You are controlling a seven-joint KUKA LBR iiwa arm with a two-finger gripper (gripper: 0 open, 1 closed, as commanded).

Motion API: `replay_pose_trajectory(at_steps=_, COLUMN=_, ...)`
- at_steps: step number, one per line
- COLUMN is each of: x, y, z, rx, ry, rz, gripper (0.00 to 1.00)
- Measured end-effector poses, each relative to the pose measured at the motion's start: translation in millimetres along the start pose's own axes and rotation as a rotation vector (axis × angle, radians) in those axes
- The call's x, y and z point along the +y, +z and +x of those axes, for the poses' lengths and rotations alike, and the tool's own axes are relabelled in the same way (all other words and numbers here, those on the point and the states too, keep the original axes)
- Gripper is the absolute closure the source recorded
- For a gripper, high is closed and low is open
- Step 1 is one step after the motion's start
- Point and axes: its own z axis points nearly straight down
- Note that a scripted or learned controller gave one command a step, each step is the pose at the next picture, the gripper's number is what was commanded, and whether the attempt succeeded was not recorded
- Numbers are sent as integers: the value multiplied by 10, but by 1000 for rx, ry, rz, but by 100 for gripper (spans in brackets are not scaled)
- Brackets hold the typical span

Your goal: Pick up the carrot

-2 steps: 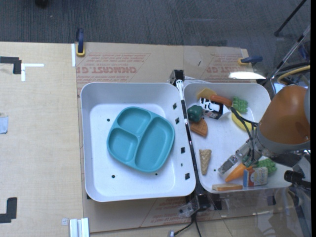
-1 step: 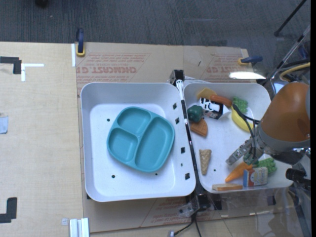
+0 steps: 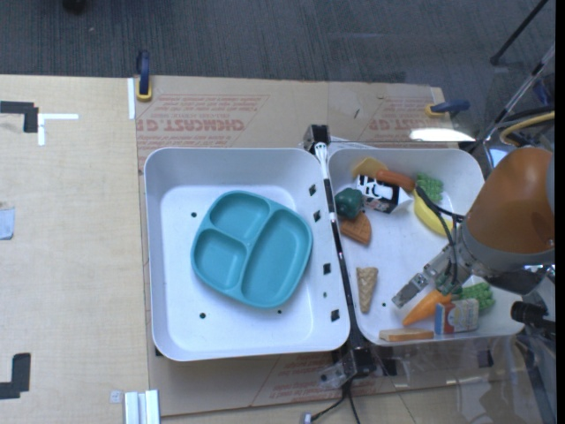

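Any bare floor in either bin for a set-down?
Left white bin: bare floor all around the teal three-compartment plate, widest at its near-left corner. Right white bin: one small patch between the tan wedge and yellow banana; crowded elsewhere.

Upside-down "CHEMCAST GP" on cardboard [image 3: 203, 124]

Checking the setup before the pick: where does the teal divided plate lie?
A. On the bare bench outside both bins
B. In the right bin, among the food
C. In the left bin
C: the teal plate lies flat on the floor of the left bin, apart from the carrot in the right bin.
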Motion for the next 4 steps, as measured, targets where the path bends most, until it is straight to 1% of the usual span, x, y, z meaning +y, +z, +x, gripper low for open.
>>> replay_pose_trajectory(at_steps=1, x=16, y=-92, z=-18, rx=-4, ry=6, rz=-3, gripper=100)
replay_pose_trajectory(at_steps=2, x=16, y=-92, z=-18, rx=-3, ry=5, rz=-3, gripper=0)
replay_pose_trajectory(at_steps=3, x=158, y=96, z=250, rx=3, ry=42, rz=3, gripper=0)
replay_pose_trajectory(at_steps=4, x=173, y=4, z=228, rx=-1, ry=47, rz=-1, gripper=100)
